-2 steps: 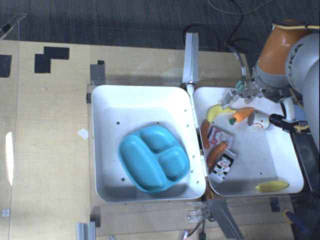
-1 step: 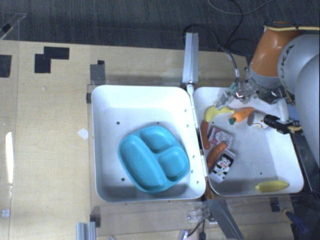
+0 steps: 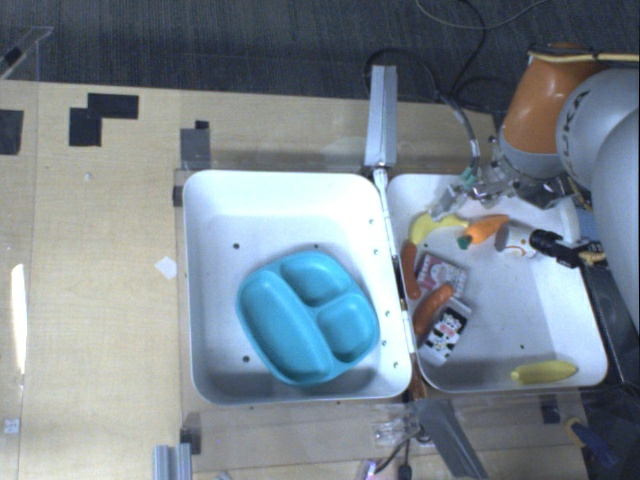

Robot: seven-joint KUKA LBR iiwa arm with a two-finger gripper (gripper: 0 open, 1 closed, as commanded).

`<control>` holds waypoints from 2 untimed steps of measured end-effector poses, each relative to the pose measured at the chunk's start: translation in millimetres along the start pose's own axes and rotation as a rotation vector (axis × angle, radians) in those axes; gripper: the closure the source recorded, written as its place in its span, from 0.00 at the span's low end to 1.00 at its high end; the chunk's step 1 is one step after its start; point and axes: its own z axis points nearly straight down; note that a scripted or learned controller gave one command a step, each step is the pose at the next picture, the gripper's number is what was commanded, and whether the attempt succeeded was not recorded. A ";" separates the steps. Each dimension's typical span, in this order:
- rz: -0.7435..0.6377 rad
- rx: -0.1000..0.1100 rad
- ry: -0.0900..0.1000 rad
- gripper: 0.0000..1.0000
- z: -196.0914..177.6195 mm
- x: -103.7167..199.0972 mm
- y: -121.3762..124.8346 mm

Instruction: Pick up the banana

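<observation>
A yellow banana [image 3: 545, 372] lies flat along the front wall of the right bin [image 3: 580, 318], near its right corner. My gripper [image 3: 478, 183] hangs over the far edge of that bin, well away from the banana. Just below and left of the gripper sits another yellow curved piece [image 3: 427, 226], with an orange carrot [image 3: 486, 230] beside it. Nothing shows between the gripper and the banana but bare bin floor.
The right bin also has a red sausage [image 3: 432, 306], a small printed packet [image 3: 440, 270], a black-and-white box [image 3: 447, 330] and a white cup [image 3: 515, 241]. A blue divided plate [image 3: 308, 316] lies in the left bin [image 3: 215, 268].
</observation>
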 end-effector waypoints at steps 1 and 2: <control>-0.004 0.001 0.002 0.00 0.5 -0.1 -0.1; -0.015 0.001 0.008 0.00 0.7 -2.9 -0.6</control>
